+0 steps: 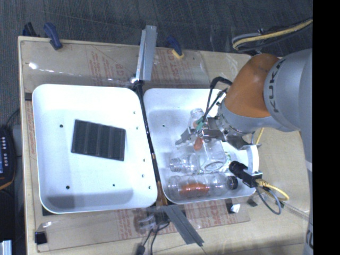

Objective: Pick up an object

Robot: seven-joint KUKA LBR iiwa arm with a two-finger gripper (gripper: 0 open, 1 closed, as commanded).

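In the left half of the frame, the left bin (53, 142) held a dark ribbed pad (99, 139), lying flat near its middle with bare white floor all round it — open room on every side up to the rim. The two bins met at a dark seam near the frame's centre, and a grey metal bar (146, 52) rose from that seam toward the top edge.

The right bin (159, 142) was crowded. Clear plastic bottles (199, 161) lay heaped in its lower half; the lowest one (202, 187), with something orange inside and a dark cap, lay against the bin's bottom wall. The bin's upper left stayed bare.

The arm (276, 94) reached in from the right, its orange band over the bin's upper right corner, wrist bent down and leftward. The gripper (199, 132) hung just over the heap — whether its claw was spread or closed could not be told.
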